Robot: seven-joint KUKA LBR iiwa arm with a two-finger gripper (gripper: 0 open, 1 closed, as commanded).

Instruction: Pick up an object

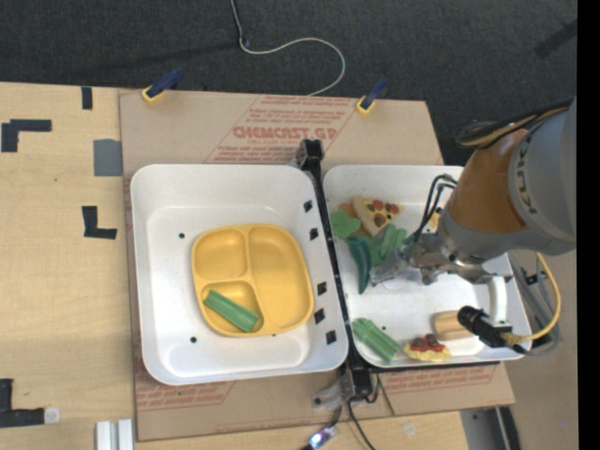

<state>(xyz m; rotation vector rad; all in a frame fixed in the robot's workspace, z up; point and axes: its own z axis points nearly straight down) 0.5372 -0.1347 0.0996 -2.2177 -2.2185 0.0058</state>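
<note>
Left bin (159, 251) holds a yellow divided plate (253, 277); a green block (232, 310) lies in the plate's lower-left compartment, long axis running upper-left to lower-right. Right bin (412, 178) holds a pizza slice toy (373, 213) near its upper-left, a green leafy toy (367, 248) below that, a second green piece (374, 337) at the lower-left, a hot-dog toy (428, 347) at the bottom edge, and a tan block (452, 323) beside it. Gripper (394, 268) is low in the right bin, reaching left from the arm (511, 190). The green leafy toy lies just left of and touching the fingertips, long axis roughly vertical, tilted slightly. The finger spacing is hidden by the wrist; cannot tell whether anything is pinched. The pizza slice sits above the fingers, apart from them.
</note>
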